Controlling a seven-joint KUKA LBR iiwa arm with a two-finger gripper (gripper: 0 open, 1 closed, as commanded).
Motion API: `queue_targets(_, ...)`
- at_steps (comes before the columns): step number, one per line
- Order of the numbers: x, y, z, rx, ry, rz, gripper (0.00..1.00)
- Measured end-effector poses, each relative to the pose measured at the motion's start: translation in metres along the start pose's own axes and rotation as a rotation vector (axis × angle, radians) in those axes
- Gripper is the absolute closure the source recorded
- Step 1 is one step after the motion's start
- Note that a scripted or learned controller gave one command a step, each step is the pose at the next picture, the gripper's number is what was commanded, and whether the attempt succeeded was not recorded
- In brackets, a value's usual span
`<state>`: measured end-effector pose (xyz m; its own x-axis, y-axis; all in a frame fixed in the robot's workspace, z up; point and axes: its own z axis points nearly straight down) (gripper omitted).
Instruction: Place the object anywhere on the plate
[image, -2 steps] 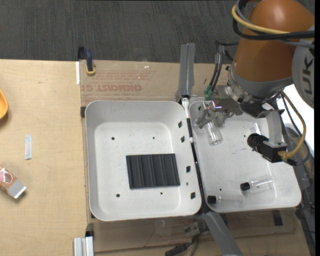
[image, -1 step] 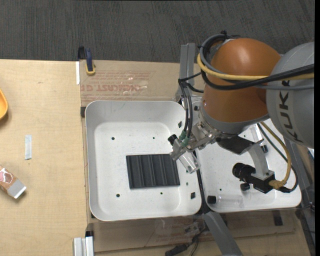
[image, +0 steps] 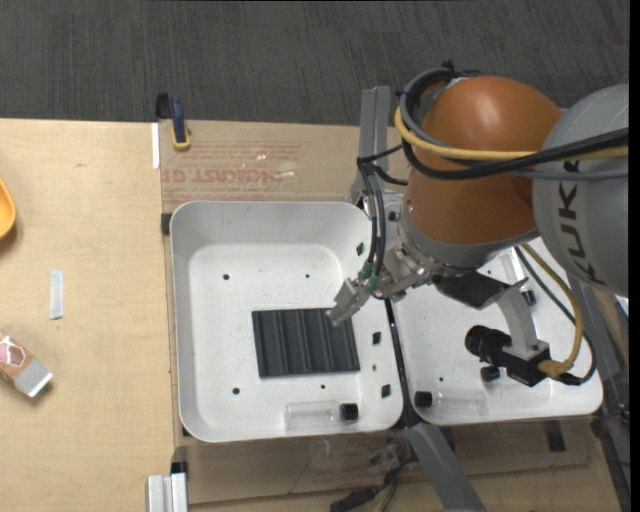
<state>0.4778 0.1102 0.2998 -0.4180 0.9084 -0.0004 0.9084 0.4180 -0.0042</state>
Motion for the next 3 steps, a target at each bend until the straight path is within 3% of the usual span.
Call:
queue_targets(1, -0.0017, 0.0003, -0.008, 0.002, -0.001, 0.004, 1.0)
queue_targets(2, -0.0016, 0.0003, -0.008, 0.002, -0.001, 0.004, 0.0)
queue_targets(3, -0.0032, 0.0005, -0.016, 0.005, -0.002, 0.007, 1.0)
